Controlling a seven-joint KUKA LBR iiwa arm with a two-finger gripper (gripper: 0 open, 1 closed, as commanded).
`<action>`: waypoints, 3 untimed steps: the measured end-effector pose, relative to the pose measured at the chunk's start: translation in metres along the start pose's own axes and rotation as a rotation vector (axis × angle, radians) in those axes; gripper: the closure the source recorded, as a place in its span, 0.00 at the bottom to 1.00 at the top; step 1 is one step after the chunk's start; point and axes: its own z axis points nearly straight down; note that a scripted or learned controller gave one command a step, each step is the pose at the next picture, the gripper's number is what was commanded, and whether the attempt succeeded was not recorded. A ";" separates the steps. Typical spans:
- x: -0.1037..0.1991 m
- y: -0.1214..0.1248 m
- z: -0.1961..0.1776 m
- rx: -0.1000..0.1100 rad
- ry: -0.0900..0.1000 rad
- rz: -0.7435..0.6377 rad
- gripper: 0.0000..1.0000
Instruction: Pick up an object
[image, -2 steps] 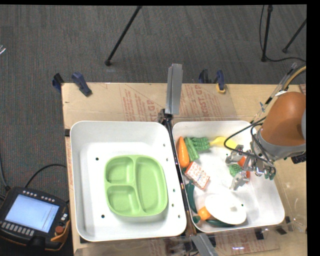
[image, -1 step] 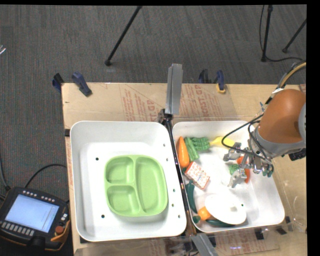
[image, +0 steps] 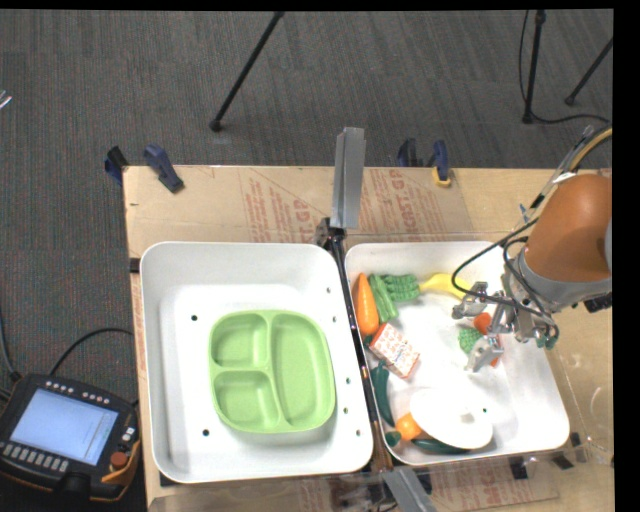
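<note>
Landmark: right bin (image: 520, 262), the white tray on the arm's side of the desk (image: 250, 200); every place below is given relative to it.
Arm: grey, with an orange band (image: 570, 232), entering over the right bin's far-right rim.
Hand: (image: 487, 350) low over the right bin's middle-right floor; whether its fingers are apart or together cannot be told, and nothing is seen held between them.
Candidate object: small green toy (image: 468, 340) with an orange piece (image: 483, 322) just beside it, both right at the hand, inside the right bin.
Other contents: carrot (image: 366, 303) against the right bin's left wall; leafy green toy (image: 397, 288) and banana (image: 437, 284) toward its far wall; red-and-white box (image: 396, 352) left of centre; white plate (image: 452, 417) at its near edge.
Neighbour: left bin (image: 170, 270), touching the right bin's left wall, holding a green divided plate (image: 271, 372).
Step in hand (judged): settling on the green toy for a grasp.
Doing it well (judged): centre the fingers on one piece only, descend straight, close fully before lifting, and lift clear of the right bin's wall.
</note>
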 end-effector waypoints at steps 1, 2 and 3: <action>0.006 0.002 0.000 -0.001 0.004 -0.006 0.00; -0.004 0.003 0.000 -0.001 0.001 -0.077 0.00; 0.012 0.000 0.001 -0.001 0.005 -0.134 0.00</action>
